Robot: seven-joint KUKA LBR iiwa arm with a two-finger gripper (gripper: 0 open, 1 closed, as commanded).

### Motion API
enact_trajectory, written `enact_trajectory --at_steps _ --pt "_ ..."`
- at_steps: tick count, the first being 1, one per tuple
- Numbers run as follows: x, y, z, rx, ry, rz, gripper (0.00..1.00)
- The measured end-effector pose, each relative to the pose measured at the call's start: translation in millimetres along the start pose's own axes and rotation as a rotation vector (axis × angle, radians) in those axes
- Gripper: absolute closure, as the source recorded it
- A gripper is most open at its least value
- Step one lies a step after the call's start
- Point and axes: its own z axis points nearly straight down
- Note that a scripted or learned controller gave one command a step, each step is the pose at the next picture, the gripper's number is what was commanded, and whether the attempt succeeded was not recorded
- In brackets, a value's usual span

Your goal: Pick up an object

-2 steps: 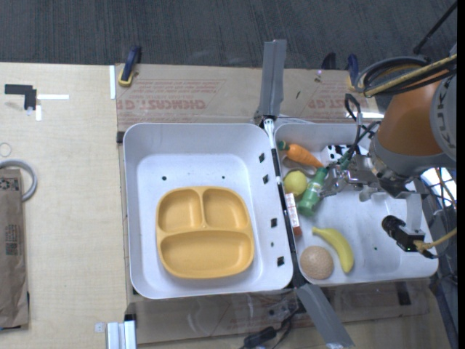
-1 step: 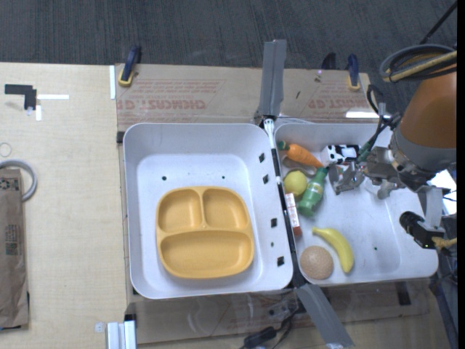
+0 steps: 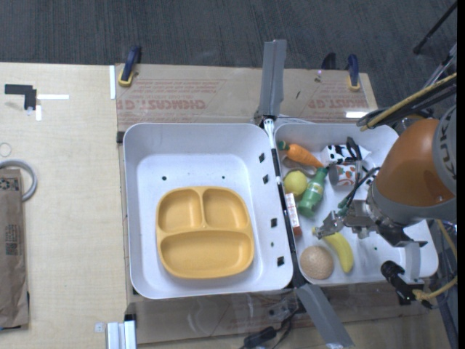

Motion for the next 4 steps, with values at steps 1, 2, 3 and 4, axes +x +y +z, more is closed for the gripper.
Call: enact_trajectory --at_steps 1,2,3,4 --pt "52 8 -85 -0.001 -0.001 0.214 0.00" --pt "50 8 -93 0.001 -0.003 0.216 1.00" --pt "45 -6 -85 0.001 -0.001 0.144 1.00" --pt "45 -6 -85 0.000 -0.001 0.144 0.00"
